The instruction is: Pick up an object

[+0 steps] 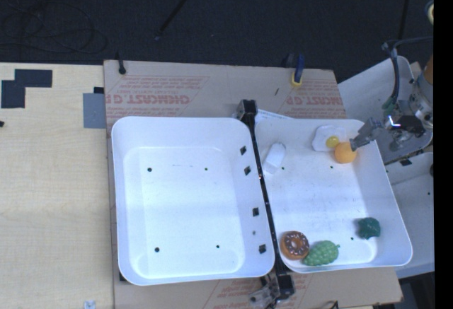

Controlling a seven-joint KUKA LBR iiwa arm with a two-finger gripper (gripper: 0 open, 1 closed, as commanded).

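The right bin [382,187] holds several small items. An orange ball [345,153] lies at its far right, touching a white-and-yellow fried-egg toy [325,139]. A white lump [274,155] rests near the divider. Along the near wall lie a frosted donut [294,245], a green grape bunch [320,253] and a dark green broccoli piece [368,228]. My gripper [364,134] reaches in over the bin's far right rim, its tip just above and right of the orange ball. Nothing is seen held in it.
The left bin [124,180] stands beside the right one, with a black clip-studded divider [256,180] between them. Both rest on a cardboard sheet [212,92] on the wooden bench. The arm's wrist and cables [407,113] crowd the right edge.
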